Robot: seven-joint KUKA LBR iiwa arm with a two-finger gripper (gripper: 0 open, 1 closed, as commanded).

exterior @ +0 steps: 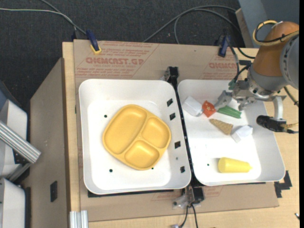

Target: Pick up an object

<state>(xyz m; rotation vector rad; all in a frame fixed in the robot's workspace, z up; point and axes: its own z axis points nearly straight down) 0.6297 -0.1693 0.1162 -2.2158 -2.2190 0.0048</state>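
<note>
Green, flat and plastic, the small piece (230, 111) lies at the far side of the right white bin (266, 175), just under my gripper (232, 99), whose fingers are spread and grasp nothing. An orange-red block (208, 109) sits just left of it and a tan cone (222, 126) just nearer. Closing here, I judge a finger could catch the neighbours or slide off the thin piece.

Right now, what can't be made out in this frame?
- Gripper: finger state unclear in the camera view; too small, against clutter.
- Green object: its upper part is covered by the gripper.
- White block: identity too small to tell.
- Arm: cut off by the right edge.
</note>
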